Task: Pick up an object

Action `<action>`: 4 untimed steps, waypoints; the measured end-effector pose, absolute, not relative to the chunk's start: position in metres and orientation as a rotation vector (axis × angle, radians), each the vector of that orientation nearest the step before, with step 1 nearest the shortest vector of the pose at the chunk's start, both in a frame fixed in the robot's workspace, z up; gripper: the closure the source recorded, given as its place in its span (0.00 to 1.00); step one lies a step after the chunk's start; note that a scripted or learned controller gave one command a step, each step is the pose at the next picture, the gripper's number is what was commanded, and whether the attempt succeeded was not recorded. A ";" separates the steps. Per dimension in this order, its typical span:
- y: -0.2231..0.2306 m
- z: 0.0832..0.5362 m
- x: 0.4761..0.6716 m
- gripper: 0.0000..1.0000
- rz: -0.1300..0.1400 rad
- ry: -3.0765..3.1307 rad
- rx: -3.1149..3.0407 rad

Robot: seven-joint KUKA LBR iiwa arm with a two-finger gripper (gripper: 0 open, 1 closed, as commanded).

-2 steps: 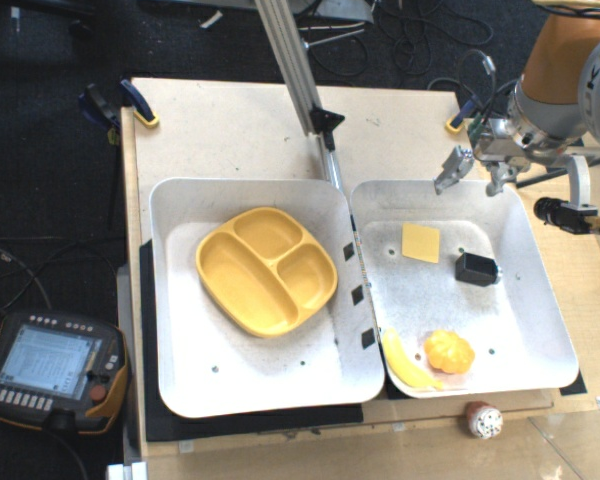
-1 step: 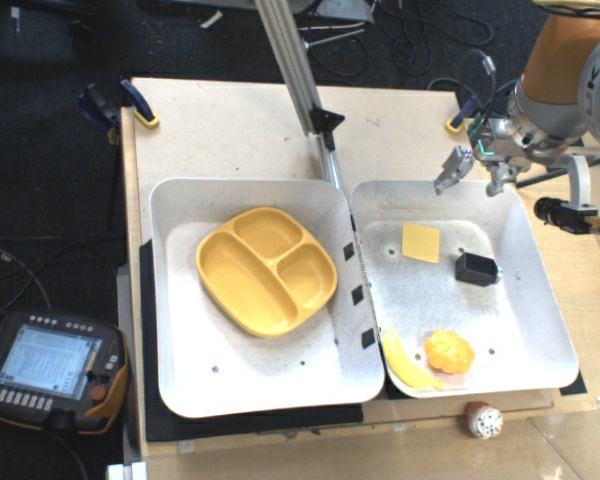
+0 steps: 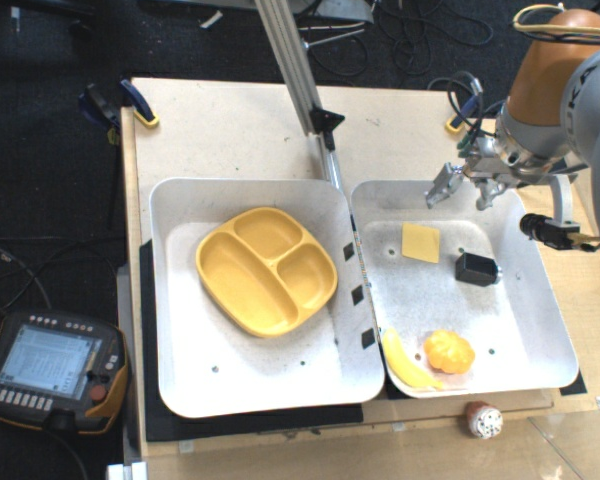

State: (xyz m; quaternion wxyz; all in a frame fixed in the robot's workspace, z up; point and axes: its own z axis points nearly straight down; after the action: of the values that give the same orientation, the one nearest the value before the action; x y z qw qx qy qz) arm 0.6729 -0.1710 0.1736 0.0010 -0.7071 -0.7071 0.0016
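Observation:
My gripper [image 3: 464,189] hangs over the far edge of the right bin [image 3: 536,298], its two grey fingers spread apart and open with nothing between them. Below it in that bin lie a flat yellow square [image 3: 421,242] and a small black block [image 3: 476,268]. Nearer the front of the bin rest an orange round fruit [image 3: 449,352] and a yellow banana [image 3: 404,363] along the front left wall. The orange band of the arm [image 3: 550,68] rises at the upper right.
The left bin [image 3: 180,368] holds a yellow divided plate [image 3: 267,269]. A metal pole [image 3: 290,53] slants up from between the bins. A small speckled ball [image 3: 485,421] lies on the bench in front of the right bin. A teach pendant [image 3: 50,363] sits at lower left.

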 end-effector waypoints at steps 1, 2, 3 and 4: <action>-0.167 0.111 0.667 0.00 0.006 -2.219 -2.217; -0.166 0.094 0.667 0.00 0.003 -2.224 -2.219; -0.166 0.107 0.668 1.00 -0.001 -2.228 -2.221; -0.171 0.167 0.663 1.00 -0.006 -2.225 -2.227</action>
State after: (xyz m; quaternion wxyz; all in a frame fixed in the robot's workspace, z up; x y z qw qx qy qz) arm 0.6633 -0.1712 0.1668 -0.0035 -0.7074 -0.7068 -0.0018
